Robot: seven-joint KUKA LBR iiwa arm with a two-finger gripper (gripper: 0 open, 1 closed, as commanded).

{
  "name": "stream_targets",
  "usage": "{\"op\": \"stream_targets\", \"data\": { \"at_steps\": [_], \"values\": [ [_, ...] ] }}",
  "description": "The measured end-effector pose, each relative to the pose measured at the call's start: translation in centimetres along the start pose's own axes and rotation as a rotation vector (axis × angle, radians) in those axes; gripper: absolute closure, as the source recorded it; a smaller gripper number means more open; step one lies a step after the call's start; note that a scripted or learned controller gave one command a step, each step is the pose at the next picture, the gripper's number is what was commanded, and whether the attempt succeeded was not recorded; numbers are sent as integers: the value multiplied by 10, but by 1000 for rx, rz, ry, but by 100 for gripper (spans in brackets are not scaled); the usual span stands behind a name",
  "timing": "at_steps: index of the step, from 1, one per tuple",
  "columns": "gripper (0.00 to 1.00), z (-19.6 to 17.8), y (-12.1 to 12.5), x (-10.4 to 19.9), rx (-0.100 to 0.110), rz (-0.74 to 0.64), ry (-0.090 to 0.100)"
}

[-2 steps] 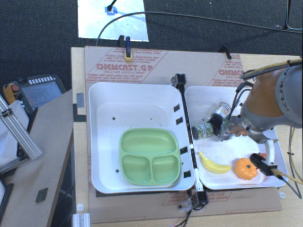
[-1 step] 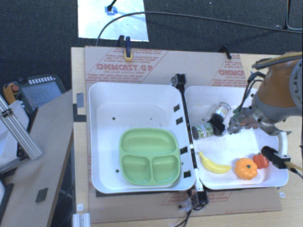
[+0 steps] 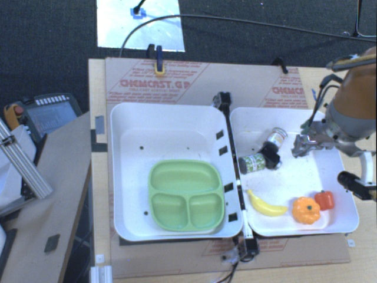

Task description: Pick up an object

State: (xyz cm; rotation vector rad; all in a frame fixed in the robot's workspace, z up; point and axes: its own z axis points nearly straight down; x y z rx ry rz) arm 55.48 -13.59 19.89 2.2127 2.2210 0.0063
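The right bin holds several small objects. A pale jar lies near its back, and a green bottle with a black cap lies just in front and left of it. A yellow banana, an orange pumpkin-like toy and a small red toy lie along the front. My gripper hangs over the right bin's middle, just right of the jar and apart from it. I see no object in it.
A green divided plate lies in the left bin. A black divider runs between the bins. The arm's orange band rises at the right edge. A teach pendant sits on the left bench.
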Motion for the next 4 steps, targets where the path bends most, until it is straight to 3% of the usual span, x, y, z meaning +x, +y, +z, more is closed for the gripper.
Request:
{"op": "stream_targets", "data": {
  "at_steps": [4],
  "values": [
    [100,-29,53,221,4,-6,5]
  ]
}}
